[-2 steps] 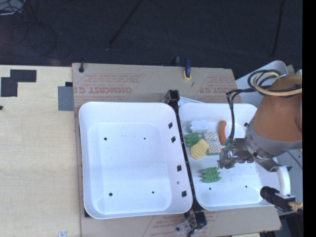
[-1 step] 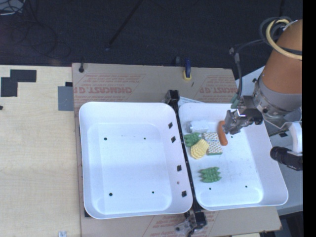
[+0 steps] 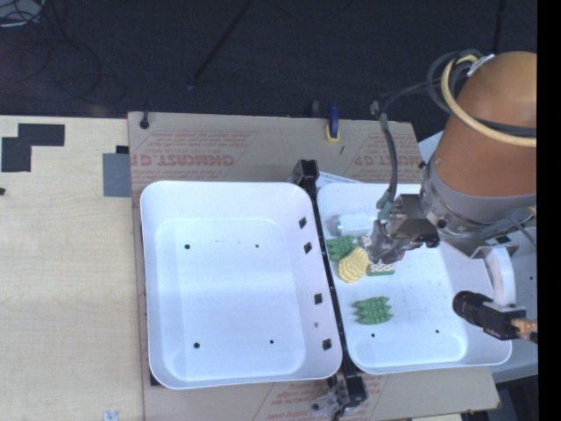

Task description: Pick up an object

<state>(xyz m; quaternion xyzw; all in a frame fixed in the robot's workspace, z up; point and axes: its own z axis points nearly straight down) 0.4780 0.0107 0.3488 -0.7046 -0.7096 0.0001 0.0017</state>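
In the right bin (image 3: 421, 349) lie a yellow corn cob (image 3: 352, 266) with a green leafy piece (image 3: 338, 247) beside it, a green pea pod (image 3: 372, 310) nearer the front, and a small white-and-green item (image 3: 348, 224) toward the back. My gripper (image 3: 383, 254) hangs low over the right bin, just right of the corn cob, with a small speckled pale piece (image 3: 381, 271) right beneath it. The wrist blocks the view of its tips.
The left bin (image 3: 166, 235) sits beside the right one, divided by black clips (image 3: 317, 298). Both rest on a cardboard sheet (image 3: 228, 147). The bulky orange and grey arm (image 3: 486, 139) covers the right bin's far right side.
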